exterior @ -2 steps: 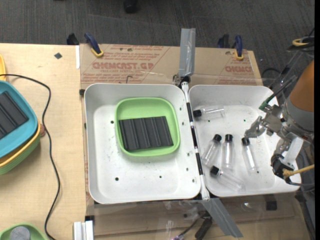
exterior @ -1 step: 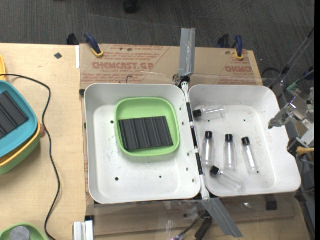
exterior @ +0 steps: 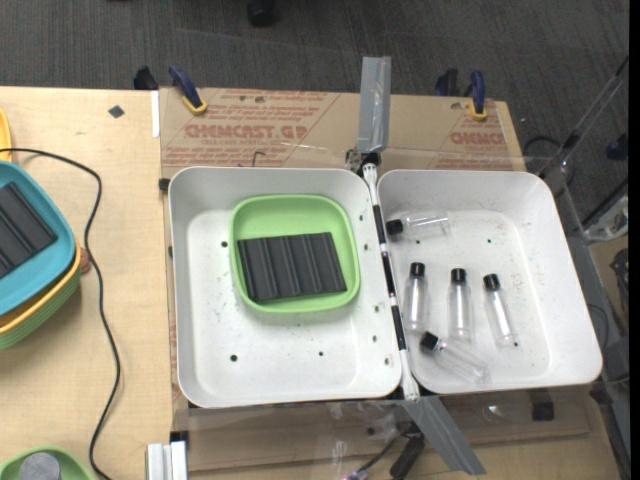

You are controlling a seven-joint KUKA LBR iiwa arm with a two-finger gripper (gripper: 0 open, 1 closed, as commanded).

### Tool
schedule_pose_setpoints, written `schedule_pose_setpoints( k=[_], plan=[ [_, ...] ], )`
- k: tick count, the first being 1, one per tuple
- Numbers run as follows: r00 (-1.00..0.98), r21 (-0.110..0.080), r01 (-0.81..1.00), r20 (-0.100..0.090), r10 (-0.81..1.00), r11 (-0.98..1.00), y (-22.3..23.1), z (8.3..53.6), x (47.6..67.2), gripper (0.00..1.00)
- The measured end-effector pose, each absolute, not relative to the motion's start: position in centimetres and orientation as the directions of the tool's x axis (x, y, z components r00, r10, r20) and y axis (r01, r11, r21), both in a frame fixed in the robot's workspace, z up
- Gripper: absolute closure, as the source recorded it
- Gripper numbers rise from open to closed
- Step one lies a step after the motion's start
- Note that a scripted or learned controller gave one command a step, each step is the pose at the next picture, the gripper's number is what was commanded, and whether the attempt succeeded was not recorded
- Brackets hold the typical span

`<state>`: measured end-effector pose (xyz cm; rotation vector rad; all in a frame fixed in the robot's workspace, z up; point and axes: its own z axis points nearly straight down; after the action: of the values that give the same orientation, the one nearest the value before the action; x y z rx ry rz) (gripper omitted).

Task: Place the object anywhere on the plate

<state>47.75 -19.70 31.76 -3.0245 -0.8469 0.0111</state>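
Five clear black-capped vials (exterior: 457, 293) are seen lying loose in the right bin (exterior: 540, 353), well apart from the green plate (exterior: 293, 215) set in the left bin (exterior: 205, 358).

About my arm, my wrist and my fingers I cannot tell any pose or state at this moment.

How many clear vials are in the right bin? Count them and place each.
5 vials, all in the right bin: one lying near the upper left, three side by side mid-bin, one lying at the lower left. None looks hidden.
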Motion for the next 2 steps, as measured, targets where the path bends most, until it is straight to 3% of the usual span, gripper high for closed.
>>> schedule_pose_setpoints(
  k=[1,2],
  plan=[
    [0.929,-0.002,0.371,-0.006,0.371,-0.929,-22.2,33.6,48.3,0.00],
    [0.979,-0.002,0.203,-0.008,0.203,-0.979,-22.2,30.8,50.0,0.00]
  ],
)
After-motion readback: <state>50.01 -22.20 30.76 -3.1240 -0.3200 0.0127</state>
